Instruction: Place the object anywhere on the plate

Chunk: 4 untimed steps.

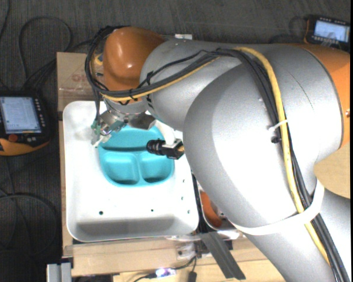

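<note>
A teal plate (132, 168) with divided compartments lies in the upper middle of the left white bin (106, 216). My gripper (101, 130) hangs over the plate's upper-left rim, close to the bin's back-left corner. A small greenish bit shows at its tip, too small to name. The arm's grey body hides the plate's upper-right edge. No loose object shows on the plate's visible compartments.
The bulky grey arm covers most of the right bin; an orange thing (207, 208) peeks out from under it there. White floor of the left bin shows in front of and left of the plate. A teach pendant (17, 117) lies on the floor at the left.
</note>
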Each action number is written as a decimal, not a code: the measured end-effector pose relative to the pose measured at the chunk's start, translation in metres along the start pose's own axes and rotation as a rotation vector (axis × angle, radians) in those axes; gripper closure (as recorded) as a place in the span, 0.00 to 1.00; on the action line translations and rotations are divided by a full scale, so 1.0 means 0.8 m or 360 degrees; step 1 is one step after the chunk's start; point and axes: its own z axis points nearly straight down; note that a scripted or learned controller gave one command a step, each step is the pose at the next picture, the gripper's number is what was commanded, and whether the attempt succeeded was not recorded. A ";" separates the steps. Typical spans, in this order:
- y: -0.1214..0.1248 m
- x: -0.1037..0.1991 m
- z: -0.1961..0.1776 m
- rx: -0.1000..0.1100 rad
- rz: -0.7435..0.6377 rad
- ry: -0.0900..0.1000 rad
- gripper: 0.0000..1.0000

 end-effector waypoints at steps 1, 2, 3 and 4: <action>-0.002 0.001 0.004 0.0011 0.0000 0.0002 0.00; -0.002 0.001 0.004 0.0011 0.0000 0.0002 0.00; -0.016 -0.053 0.016 -0.0010 -0.0294 0.0025 0.00; -0.011 -0.036 0.010 -0.0008 -0.0308 0.0058 1.00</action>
